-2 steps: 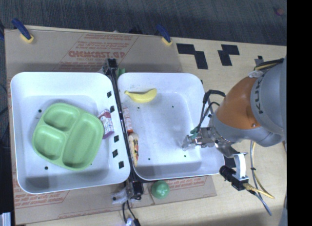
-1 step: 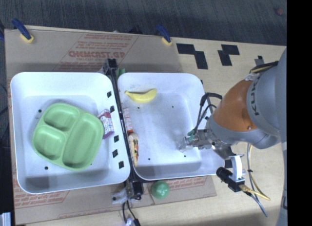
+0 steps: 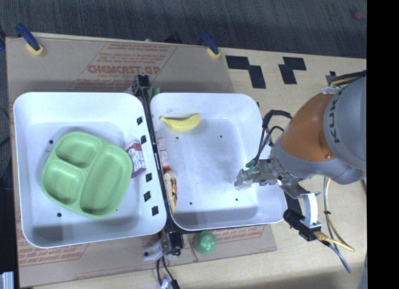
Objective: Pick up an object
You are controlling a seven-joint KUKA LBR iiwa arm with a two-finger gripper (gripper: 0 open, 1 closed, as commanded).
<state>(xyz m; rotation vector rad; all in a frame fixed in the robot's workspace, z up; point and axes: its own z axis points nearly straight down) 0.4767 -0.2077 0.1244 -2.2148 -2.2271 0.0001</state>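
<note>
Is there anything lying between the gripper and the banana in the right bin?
Nothing visible does. The gripper is at the right bin's right side, and the banana lies near the far wall; only bare white floor lies between them.

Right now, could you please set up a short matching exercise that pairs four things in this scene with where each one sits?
Things:
1. green divided plate
2. banana
3. green ball
4. gripper

Places:
A. on the cardboard, outside the bins, just below the right bin's near rim
B. by the far wall of the right bin
C. lying in the left bin
D. over the right side of the right bin

Pairs: 1-C, 2-B, 3-A, 4-D
</note>
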